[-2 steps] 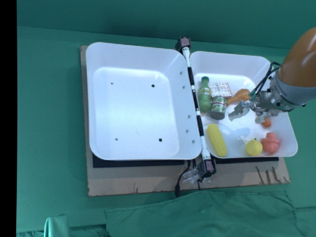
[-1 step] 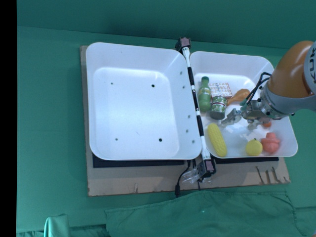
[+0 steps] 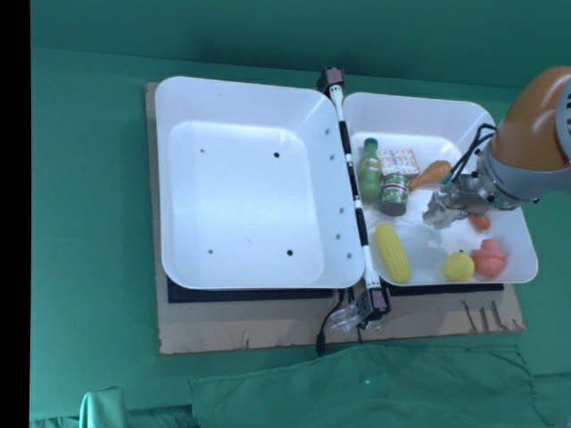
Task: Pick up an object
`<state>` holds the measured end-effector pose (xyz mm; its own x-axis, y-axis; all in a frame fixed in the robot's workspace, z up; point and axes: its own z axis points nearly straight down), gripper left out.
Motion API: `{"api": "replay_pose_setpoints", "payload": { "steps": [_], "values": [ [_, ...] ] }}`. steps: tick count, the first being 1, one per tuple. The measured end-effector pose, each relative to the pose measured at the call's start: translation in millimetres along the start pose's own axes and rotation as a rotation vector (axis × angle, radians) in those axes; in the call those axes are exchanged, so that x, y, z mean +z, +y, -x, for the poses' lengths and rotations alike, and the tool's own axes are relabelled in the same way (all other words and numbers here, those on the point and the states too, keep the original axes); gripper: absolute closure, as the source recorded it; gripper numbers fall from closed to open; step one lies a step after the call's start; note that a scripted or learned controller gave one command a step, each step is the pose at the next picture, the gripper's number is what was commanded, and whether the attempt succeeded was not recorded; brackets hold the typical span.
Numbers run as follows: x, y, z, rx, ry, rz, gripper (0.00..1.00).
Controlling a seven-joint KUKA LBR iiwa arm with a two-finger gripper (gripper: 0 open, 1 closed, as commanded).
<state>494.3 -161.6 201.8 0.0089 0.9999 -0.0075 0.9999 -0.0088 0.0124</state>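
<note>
While the arm reaches in from the right, the gripper (image 3: pixel 443 210) is seen from above and at a slant, low over the middle of the right bin (image 3: pixel 464 117), with bare white floor beneath it. Whether the claw is set wide or narrow cannot be told from this angle, and nothing can be made out between its tips. No single object is named by the task, so any item in that bin may be taken.

A corn cob (image 3: pixel 392 252) lies near-left of the gripper; its long axis is run from far-left to near-right, roughly along the divider bar (image 3: pixel 351 181). A green bottle (image 3: pixel 369 169) is laid beside that bar, its cap pointed to the far side and its base to the near side. A small dark can (image 3: pixel 394 194) is set just right of the bottle, touching or nearly so, with a printed card (image 3: pixel 399 160) behind it. An orange carrot-like piece (image 3: pixel 433 173) is angled from near-left to far-right, close to the gripper's far side. A yellow lemon (image 3: pixel 459 267) and a pink-red toy (image 3: pixel 489 258) are bunched at the near-right corner. The left bin (image 3: pixel 187 101) is kept apart from all this.

A closure on bare floor is judged the chief risk, since the gripper is placed between items rather than over one. A descent across the cob's length, not its width, could let it roll away. The crowded bottle and can could be nudged together.
</note>
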Motion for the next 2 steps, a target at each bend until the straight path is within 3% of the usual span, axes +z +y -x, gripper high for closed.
{"api": "replay_pose_setpoints", "payload": {
  "steps": [2],
  "values": [
    [-98,0,12,-0.004,0.002,-0.002,1.00]
  ]
}}
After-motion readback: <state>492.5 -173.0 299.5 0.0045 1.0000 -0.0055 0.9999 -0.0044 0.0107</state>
